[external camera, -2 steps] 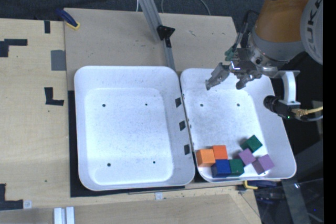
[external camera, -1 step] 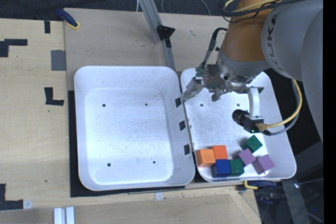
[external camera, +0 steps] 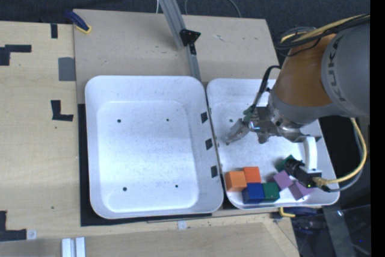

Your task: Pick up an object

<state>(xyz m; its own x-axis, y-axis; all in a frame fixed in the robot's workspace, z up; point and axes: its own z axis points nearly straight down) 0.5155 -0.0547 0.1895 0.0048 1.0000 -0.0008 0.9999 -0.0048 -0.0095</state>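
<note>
Several small blocks lie clustered in the near corner of the right bin (external camera: 236,95): two orange blocks (external camera: 242,178), a blue block (external camera: 255,192), a green block (external camera: 272,192) and two purple blocks (external camera: 283,180). My gripper (external camera: 248,136) hangs over the middle of the right bin, a little beyond the blocks. It is open, fingers spread apart, with nothing between them. One finger (external camera: 234,135) points left toward the bin divider.
The left bin (external camera: 144,141) sits beside the right one, sharing a raised rim (external camera: 212,141). A slanted metal bar (external camera: 171,6) crosses the bench behind the bins. The grey and orange arm (external camera: 316,78) covers the right bin's far right side.
</note>
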